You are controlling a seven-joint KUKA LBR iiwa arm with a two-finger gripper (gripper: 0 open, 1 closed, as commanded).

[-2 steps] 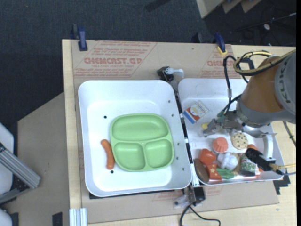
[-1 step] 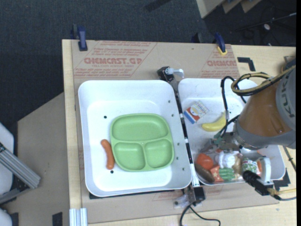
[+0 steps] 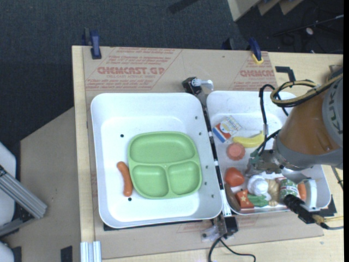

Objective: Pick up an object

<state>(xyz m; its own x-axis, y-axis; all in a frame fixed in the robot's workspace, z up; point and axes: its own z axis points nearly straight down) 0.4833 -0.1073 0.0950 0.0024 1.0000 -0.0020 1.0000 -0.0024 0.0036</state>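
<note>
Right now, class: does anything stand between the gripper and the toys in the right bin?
Nothing visible does. The gripper hangs right over the pile, beside the tomato and white ball, with the banana behind it.

Green tray (image 3: 163, 146), orange sausage (image 3: 126, 179), 2 white bins (image 3: 103, 146), yellow banana (image 3: 250, 141), red tomato (image 3: 234, 177).

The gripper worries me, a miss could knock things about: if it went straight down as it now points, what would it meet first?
Likely the white round object right under the gripper, beside the red tomato; depth is hard to judge from this slant.
</note>
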